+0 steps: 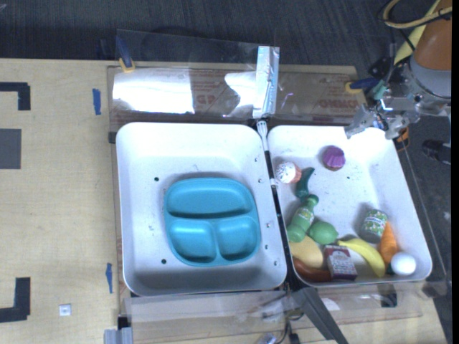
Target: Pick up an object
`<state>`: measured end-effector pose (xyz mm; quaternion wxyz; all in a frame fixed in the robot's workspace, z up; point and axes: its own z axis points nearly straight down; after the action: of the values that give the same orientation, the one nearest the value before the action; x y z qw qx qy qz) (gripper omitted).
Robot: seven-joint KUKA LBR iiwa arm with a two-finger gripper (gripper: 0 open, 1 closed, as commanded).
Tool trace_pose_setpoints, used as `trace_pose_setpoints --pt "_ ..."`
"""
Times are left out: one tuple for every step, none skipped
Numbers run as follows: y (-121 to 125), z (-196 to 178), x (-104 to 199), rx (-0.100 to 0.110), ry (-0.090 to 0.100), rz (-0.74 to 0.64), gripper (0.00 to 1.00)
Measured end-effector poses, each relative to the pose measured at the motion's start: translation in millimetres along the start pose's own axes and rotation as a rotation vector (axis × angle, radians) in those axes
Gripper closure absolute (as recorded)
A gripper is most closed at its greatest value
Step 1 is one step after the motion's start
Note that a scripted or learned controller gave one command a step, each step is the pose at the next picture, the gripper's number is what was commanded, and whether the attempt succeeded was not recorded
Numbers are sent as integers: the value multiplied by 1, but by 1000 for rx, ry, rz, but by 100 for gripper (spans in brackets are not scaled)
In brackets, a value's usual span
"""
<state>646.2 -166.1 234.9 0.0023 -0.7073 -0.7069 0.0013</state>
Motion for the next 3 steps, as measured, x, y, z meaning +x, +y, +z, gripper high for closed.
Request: trace_pose_setpoints --pt "-57 94 13 4 0 -71 0" --pt "-139 148 -25 -12 5 58 0" --pt "-140 139 -30 -12 -1 67 100"
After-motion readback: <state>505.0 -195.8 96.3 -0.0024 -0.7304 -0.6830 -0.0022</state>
